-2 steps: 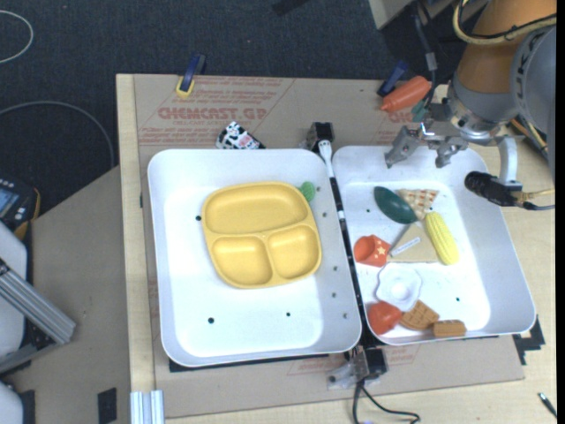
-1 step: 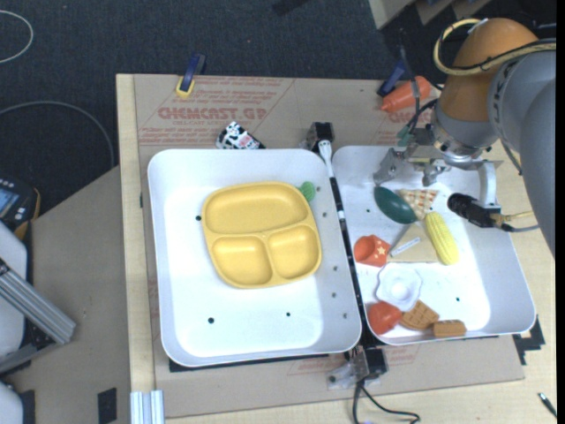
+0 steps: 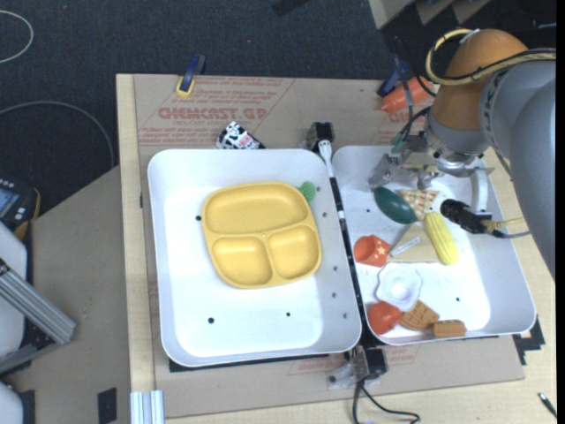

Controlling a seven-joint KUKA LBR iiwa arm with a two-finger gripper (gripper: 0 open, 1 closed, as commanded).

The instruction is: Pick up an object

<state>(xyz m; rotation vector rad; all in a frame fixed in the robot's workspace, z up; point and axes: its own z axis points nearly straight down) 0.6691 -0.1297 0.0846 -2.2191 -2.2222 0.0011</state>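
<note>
You are looking down on two shallow white bins set side by side. The left bin (image 3: 177,263) is carrying a yellow divided plate (image 3: 260,233) with a small green piece (image 3: 307,190) peeking out at the plate's far corner. The right bin (image 3: 508,290) is where the loose toy food is lying, so that is where a pick has to happen.

The arm (image 3: 521,95) is reaching in from the right, its orange band sitting above the wrist, and the gripper (image 3: 404,173) is hanging low over the far left part of the right bin — just above a dark green oval piece (image 3: 392,204). That piece looks like the likeliest target, since it is lying directly under the tool. The wrist hardware is masking the fingertips, so I cannot tell you how the gripper is set, and nothing is visibly lifted.

Just beside the green piece you are seeing a small waffle-like piece (image 3: 421,200), then a corn cob (image 3: 440,238) lying lengthwise, well within reach. Nearer the camera are a red strawberry-like piece (image 3: 372,250), a fried egg (image 3: 399,284), another red piece (image 3: 383,316) and brown biscuit-like pieces (image 3: 434,321) — crowded together, so a descent there is risking a nudge rather than a clean grip.
</note>
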